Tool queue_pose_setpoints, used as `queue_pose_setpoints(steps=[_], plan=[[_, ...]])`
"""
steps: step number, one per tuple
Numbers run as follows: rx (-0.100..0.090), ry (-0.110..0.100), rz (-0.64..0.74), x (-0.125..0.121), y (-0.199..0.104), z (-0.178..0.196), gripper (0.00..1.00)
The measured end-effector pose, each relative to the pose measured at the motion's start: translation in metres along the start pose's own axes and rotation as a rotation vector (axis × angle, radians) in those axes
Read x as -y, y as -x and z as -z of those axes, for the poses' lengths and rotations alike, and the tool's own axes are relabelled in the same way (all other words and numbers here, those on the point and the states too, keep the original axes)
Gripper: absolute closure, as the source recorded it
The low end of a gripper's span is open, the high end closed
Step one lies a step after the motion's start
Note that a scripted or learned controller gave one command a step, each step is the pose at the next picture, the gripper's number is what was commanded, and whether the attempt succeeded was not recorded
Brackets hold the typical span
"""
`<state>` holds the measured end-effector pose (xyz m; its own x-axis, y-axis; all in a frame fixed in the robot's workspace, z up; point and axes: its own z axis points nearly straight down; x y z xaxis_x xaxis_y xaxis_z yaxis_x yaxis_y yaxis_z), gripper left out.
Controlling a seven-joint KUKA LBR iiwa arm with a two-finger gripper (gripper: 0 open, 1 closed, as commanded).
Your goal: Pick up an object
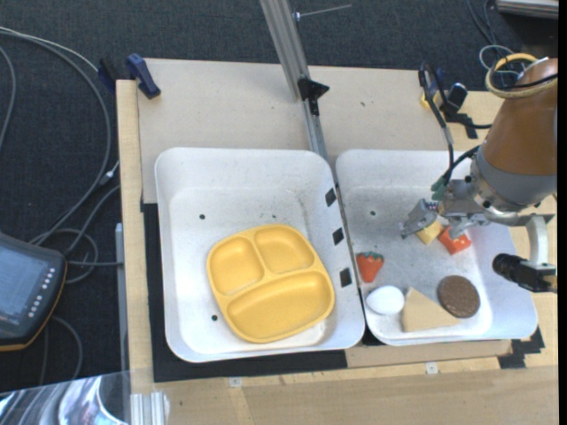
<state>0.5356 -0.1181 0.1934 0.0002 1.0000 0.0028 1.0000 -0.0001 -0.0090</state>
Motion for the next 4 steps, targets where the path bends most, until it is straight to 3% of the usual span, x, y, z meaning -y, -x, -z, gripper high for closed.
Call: queue_pose_setpoints(steps=[2,3,4], plan=[[0.005,0.006,-0.002,0.005,0.000,-0.095,0.00],[0.003,0.012,0.000,0.003,-0.001,-0.082,1.00],[0.004,0.017,0.002,-0.005,0.001,-0.021,1.00]])
